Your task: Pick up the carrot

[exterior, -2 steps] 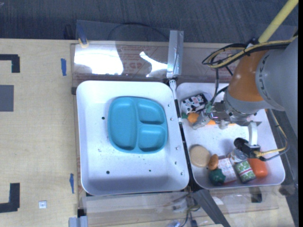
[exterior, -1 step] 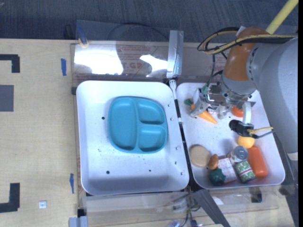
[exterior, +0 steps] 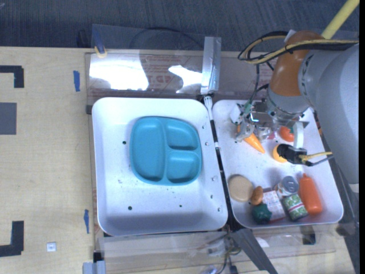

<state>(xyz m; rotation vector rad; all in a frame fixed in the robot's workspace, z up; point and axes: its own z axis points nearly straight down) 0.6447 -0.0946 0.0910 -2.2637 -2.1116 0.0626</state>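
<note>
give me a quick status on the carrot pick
Gripper low in the right bin, right over the carrot. Carrot lying on the bin floor, grip unconfirmed. Other food crowds nearby.

Pincer (exterior: 249, 125) low over the carrot (exterior: 254, 141) (orange, tip pointing down-right) in the right bin (exterior: 336, 210)
</note>
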